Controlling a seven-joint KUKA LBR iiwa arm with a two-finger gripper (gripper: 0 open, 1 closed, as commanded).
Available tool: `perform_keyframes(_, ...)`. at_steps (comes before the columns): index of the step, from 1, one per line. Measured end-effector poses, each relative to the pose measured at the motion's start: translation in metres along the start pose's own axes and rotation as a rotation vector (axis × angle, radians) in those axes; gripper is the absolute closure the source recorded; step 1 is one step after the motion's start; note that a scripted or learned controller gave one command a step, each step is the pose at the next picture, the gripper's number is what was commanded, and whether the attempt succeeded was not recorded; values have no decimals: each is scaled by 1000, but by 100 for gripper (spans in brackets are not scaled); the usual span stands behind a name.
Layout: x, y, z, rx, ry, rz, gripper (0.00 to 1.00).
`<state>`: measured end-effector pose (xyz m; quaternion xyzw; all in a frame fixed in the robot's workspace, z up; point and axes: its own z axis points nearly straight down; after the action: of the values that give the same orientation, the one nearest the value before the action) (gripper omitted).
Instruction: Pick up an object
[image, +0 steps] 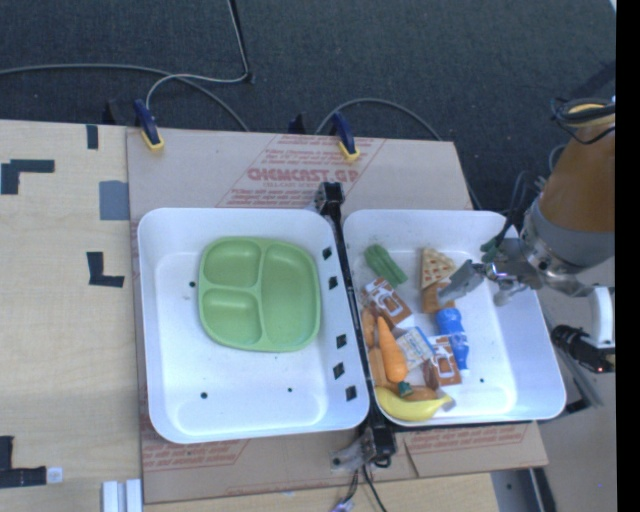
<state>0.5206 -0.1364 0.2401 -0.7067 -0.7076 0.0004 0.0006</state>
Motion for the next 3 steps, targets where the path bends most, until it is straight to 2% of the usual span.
perform_keyframes(1, -5, 70, 138, -19, -8, 0, 0)
perform_keyframes(2, -9, 60, 146, -31, -11, -1, 0)
perform_keyframes(3, -10, 61, 135, -33, -14, -1, 100)
